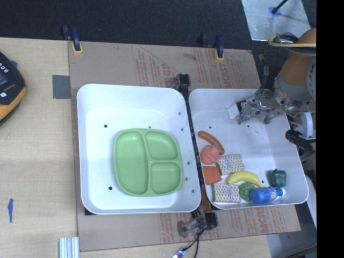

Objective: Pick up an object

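**Hovering over the right bin, gripper apart from the pile**

Spanning the middle of the frame, a brown cardboard sheet (161,63) lay clamped to the wooden bench (32,155) and carried both bins. The left bin (91,104) held a green divided plate (147,162), lying flat at its centre with three compartments. The right bin (285,160) sat edge to edge with it, its objects gathered in the lower part near the front rim.

At the right edge of the frame the arm (295,71) reached in, grey with its orange band showing at upper right. Its gripper (257,112) hung over the upper part of the right bin, well apart from the pile below. Whether its fingers stood open or closed could not be told at that angle, and nothing could be made out between them.

In the pile, a patterned square cloth (231,164) lay beside an orange block (211,174), with a second patterned piece (227,193) just below. A yellow banana (243,177) curved across them. A pink lump (209,155) touched an orange-red sausage (209,138) at the pile's upper left. A blue bottle (264,195) lay on its side by the front rim, a green object (245,190) against it, and a small dark green cup-like object (277,177) stood near the lower right corner.

At the far left edge, a yellow and black device (9,90) rested on the bench.
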`<state>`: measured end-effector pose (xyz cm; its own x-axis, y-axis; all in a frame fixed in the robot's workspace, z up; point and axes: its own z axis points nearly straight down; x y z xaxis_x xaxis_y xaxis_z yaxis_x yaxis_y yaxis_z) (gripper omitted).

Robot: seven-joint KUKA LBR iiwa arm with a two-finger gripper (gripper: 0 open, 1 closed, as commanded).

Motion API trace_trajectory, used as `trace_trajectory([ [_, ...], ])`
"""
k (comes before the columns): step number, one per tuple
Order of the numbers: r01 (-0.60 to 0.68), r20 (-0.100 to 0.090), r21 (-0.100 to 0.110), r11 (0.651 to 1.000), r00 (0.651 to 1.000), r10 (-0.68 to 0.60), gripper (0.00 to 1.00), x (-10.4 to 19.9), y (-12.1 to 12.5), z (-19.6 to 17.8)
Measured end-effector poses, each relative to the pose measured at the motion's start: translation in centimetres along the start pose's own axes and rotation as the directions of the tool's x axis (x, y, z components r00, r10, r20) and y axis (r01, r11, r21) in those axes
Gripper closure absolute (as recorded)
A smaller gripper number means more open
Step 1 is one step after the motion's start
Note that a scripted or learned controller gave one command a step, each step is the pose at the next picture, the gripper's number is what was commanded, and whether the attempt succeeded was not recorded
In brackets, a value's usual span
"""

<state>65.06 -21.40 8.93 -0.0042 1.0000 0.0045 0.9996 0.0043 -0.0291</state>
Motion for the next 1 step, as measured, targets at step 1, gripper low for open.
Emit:
trace_trajectory([
  [1,0.001,0.005,-0.029,1.000,1.000,-0.001,0.00,5.55,0.50,-6.64],
])
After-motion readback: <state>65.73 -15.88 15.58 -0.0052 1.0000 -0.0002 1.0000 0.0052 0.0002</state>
